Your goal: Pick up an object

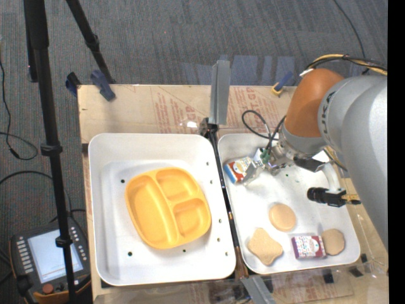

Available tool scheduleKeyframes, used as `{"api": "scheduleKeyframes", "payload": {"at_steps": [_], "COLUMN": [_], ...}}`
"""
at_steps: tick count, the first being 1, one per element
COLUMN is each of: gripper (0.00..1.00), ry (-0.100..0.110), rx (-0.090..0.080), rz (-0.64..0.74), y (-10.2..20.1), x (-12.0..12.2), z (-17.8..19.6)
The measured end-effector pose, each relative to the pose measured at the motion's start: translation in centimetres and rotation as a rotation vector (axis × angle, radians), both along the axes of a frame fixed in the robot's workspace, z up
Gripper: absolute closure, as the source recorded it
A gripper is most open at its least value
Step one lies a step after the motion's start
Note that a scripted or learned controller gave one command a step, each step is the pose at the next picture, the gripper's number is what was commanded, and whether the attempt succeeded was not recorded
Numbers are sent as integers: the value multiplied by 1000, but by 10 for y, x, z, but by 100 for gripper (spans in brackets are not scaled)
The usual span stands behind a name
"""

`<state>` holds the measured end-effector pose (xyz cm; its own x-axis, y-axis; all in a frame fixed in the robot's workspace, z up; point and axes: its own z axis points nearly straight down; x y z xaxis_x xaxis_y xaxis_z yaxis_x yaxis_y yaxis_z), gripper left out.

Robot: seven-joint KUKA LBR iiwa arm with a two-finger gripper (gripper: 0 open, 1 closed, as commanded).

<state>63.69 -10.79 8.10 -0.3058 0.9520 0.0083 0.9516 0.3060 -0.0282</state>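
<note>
Yellow is the colour that jumps out first: a yellow plate with three parts lies flat in the left bin, in the lower left of the frame. Both white bins sit side by side on the brown surface.

We see the grey arm coming in from the right of the frame, with its orange band up high. The gripper is down low in the upper left corner of the right bin. It is just beside a small packet that is white, red and blue. We cannot tell if it touches the packet. We cannot tell if the jaws are released or clenched.

Lower in the right bin lie four more things, all well apart from the gripper. A round tan cookie sits near the middle. Along the bottom, from left to right, we see a tan bread piece, a purple packet and a round brown cookie just beside it.
</note>
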Motion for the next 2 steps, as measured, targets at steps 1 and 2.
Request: {"api": "scheduleKeyframes", "payload": {"at_steps": [1,2], "gripper": [0,0], "ry": [-27,-26], "rx": [3,4], "rz": [80,96], "y": [-39,-64], "x": [-108,-117], "z": [69,5]}}
